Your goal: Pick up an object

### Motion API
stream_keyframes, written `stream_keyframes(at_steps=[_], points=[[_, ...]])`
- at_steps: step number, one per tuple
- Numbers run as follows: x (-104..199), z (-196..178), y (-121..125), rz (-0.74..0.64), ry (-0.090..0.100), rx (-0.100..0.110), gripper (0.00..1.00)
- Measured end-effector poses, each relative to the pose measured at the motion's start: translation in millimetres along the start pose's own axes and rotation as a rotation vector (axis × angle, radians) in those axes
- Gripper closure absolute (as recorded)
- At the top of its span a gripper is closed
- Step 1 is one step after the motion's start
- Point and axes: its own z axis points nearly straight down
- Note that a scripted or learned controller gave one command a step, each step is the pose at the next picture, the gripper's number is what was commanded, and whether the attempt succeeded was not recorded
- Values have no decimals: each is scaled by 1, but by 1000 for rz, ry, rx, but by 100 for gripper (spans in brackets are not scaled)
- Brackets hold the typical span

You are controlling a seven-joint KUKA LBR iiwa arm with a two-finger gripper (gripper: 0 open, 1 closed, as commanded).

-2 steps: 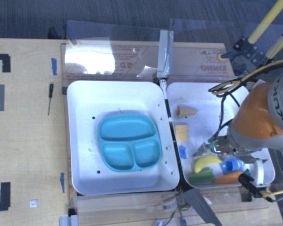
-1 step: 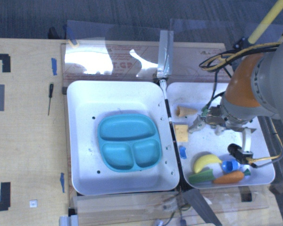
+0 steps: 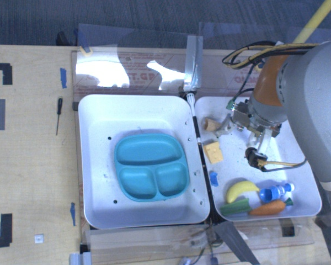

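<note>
**Right bin: loose items along near and left walls, gripper over the middle**

Near rim of the right-hand shallow white bin point(image 3: 314, 200): a green elongated toy vegetable point(image 3: 235, 207) and an orange toy carrot point(image 3: 267, 207) lie end to end along the wall. Just behind them are a yellow toy banana point(image 3: 241, 190) and a clear plastic bottle with blue label point(image 3: 276, 192), the bottle on its side and the two side by side. A small blue piece point(image 3: 213, 178) sits by the bin's left wall, apart from the banana. Further back lies a tan square block point(image 3: 213, 152), flat. Beyond it, a brown irregular lump point(image 3: 211, 124) sits near the far left corner.

The two-finger gripper point(image 3: 257, 136) hangs over the middle of this bin, right of the block and lump and behind the banana and bottle. Open or closed: cannot tell from this angle.

The left-hand shallow white bin point(image 3: 94, 148) holds a light-blue three-compartment plastic tray point(image 3: 150, 166), roughly centred. On the pale wooden bench point(image 3: 27, 175), left of the bins, lies a thin black screwdriver-like tool point(image 3: 58, 115).
</note>
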Motion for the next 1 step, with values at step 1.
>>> stream_keyframes(at_steps=[1], points=[[-41,-72,44,-311,-1,3,0]])
